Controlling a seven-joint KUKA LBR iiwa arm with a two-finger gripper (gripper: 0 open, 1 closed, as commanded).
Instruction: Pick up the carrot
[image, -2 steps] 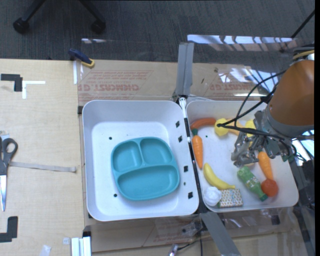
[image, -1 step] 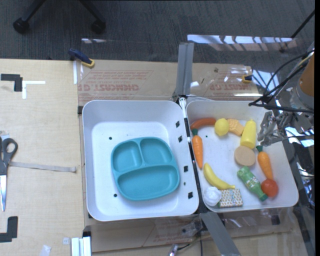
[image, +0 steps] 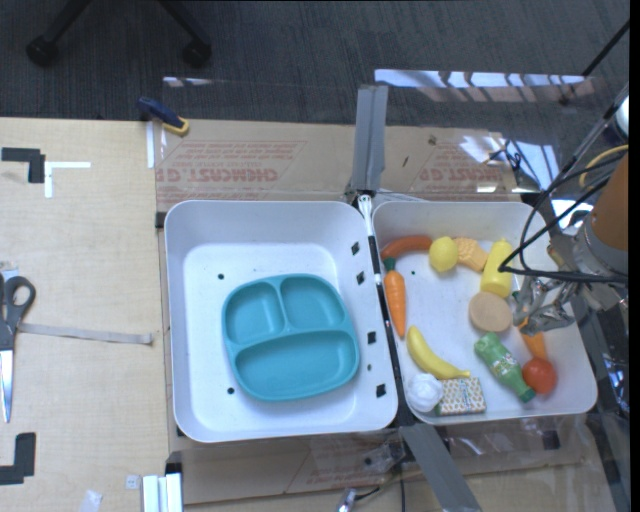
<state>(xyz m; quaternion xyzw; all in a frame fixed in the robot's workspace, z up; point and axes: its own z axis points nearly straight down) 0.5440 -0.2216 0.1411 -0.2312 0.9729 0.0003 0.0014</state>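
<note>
The pale wooden worktop (image: 80, 250) carries two white bins pushed together so that one reach of the arm serves both: the left bin (image: 175, 300) holds a teal divided plate (image: 290, 337), apparently a place for things to be set down, and the right bin (image: 450, 207) gathers the toy food. The grey arm (image: 612, 215) comes in over the right bin's outer side, and the fingers (image: 538, 308) hang low above that side; whether they are open or closed I cannot tell, since cables and glinting metal blur them. The carrot (image: 396, 300) lies well apart from them, across the bin toward the view's left, lengthwise along the wall next to the left bin, green top at the far end. That spot against the wall probably leaves little room on one side of it. Between them and the carrot sit a round beige piece (image: 490, 313), just beside them, a yellow block (image: 497, 268) and a lemon (image: 443, 254) farther off, and a banana (image: 432, 352) near the carrot's tip. An orange-red sausage (image: 405, 245) lies close to the carrot's top and could be mistaken for it. Nearer the camera from them are a green bottle (image: 503, 365), a tomato (image: 540, 375) and a small orange piece (image: 535, 343), just below them
</note>
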